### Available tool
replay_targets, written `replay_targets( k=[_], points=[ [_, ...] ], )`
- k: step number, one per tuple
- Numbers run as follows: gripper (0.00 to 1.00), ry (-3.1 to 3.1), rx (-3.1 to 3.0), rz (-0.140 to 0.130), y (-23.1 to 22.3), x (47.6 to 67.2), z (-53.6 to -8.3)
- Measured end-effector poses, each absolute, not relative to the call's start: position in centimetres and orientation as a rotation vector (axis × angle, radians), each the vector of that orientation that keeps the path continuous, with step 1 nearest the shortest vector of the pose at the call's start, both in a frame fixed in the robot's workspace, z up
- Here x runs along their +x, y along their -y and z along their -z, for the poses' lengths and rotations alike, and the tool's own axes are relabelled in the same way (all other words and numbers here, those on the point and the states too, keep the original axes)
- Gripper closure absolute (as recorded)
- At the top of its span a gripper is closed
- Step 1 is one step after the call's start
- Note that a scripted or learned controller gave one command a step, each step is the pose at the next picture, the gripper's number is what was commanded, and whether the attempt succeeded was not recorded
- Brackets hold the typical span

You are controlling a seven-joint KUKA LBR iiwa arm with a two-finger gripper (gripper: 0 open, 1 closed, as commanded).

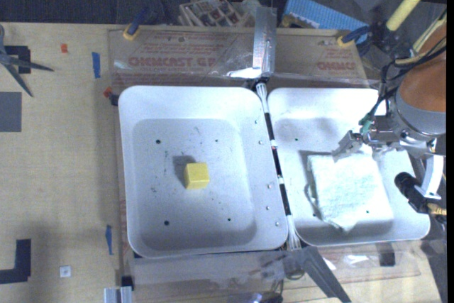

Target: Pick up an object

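Two white bins sit side by side on the bench, and we find one candidate object in each. The left bin (142, 117) holds a small yellow block (196, 175), resting flat near the middle of the floor and well apart from every wall. The right bin (312, 106) holds a pale cloth (347, 188), crumpled and lying slightly askew, its lower edge close to the near wall.

The arm (425, 92) enters from the right and hangs over the right bin. Its gripper (351, 143) sits just above the upper left corner of the cloth. We cannot tell from this angle whether it is spread or closed, and we see nothing held in it.

We judge the pick as not yet made, with the cloth the likelier target given where the tool stands.

Risks we note:
- The tool is at the cloth's edge, not its middle. A closure there may pinch only a thin fold, which could slip free on the lift.
- The cloth is limp and lies flat, so a descent that stops short would close on air.
- A descent too deep would press the tool into the bin floor.
- The block is beyond the shared bin walls, and any reach for it must clear them.
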State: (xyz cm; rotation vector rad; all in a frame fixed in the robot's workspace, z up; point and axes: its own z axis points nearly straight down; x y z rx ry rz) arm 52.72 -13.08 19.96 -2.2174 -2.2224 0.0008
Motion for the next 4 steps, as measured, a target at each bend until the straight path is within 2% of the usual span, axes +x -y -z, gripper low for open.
replay_targets(
  k=[1,2,3,4],
  points=[
    [0.0,2.116,-2.32,-0.001,9.4,52.3,-10.4],
    [1.0,2.11,-2.328,0.0,9.7,52.3,-11.3],
    [1.0,1.807,-2.571,-0.001,8.6,55.8,-19.3],
    [1.0,1.919,-2.489,-0.001,9.9,49.7,-32.2]
  ],
)
